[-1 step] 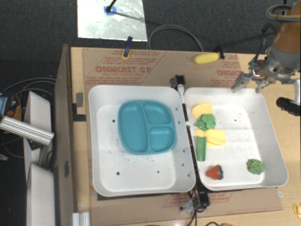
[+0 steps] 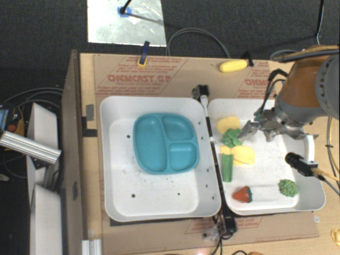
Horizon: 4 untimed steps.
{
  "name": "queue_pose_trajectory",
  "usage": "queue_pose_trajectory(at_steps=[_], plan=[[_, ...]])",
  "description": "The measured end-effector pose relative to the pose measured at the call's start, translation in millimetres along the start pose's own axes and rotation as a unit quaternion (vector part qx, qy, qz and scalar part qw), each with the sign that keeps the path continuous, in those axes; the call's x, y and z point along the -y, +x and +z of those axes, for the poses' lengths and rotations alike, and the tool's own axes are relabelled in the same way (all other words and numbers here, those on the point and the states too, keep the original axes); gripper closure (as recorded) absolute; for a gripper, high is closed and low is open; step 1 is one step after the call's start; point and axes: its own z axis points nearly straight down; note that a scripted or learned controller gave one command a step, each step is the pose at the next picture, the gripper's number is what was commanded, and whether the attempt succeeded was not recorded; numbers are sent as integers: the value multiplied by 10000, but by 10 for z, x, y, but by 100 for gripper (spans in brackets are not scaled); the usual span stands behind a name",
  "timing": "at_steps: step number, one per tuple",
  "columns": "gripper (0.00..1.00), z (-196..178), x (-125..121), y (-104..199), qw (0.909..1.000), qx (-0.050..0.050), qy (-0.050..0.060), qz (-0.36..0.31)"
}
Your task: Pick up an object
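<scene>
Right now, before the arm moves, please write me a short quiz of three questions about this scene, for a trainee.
1. True or false: the blue tray lies in the left bin.
2. Which lies nearest the front edge of the right bin? A) strawberry B) yellow lemon C) green stick
3. Fill in: the gripper hovers over the ___ bin.

Key: 1 true; 2 A; 3 right.

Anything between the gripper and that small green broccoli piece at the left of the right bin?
Nothing visible. The gripper sits just right of the small green broccoli piece, only bare floor of the white right bin between.
</scene>
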Motion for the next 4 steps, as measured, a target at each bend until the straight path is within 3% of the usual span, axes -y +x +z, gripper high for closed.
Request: queue_pose_trajectory(at_steps=[1, 2, 3, 4], plan=[[0, 267, 222, 240, 10000, 19, -44, -5], [0, 457, -164, -304, 10000, 43, -77, 22], [0, 299, 384, 207, 10000, 17, -47, -9], [0, 636, 473, 312, 10000, 33, -91, 18]])
